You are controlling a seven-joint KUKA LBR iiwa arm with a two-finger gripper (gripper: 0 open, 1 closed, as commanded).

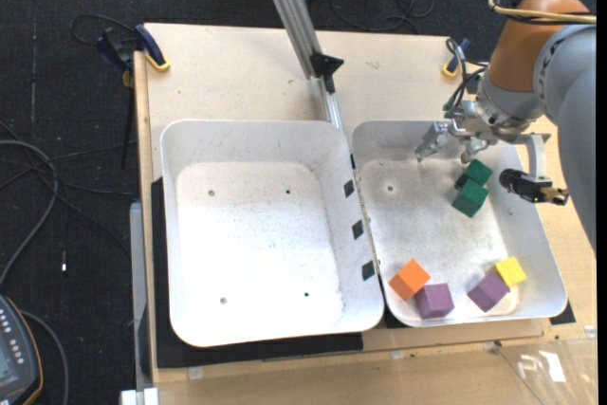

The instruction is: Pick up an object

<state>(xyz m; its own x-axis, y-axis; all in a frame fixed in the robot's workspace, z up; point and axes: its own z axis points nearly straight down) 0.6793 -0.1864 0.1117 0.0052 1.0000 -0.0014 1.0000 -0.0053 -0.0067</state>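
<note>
Fingers (448,139) spread open, gripping nothing, over the right bin (379,139). Green blocks (471,187) sit just below-right of them, not touching.

Pale wooden bench (237,76) bears two shallow white plastic bins, left (185,142) and right (541,242), side by side, rims touching; black-and-yellow clamps at back corners (144,47), (453,62).

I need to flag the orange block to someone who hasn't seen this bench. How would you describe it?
Look at the right-hand bin, then along its near edge, where four small blocks sit. The orange block is the leftmost, touching a purple block. It is the only orange one there.
</note>
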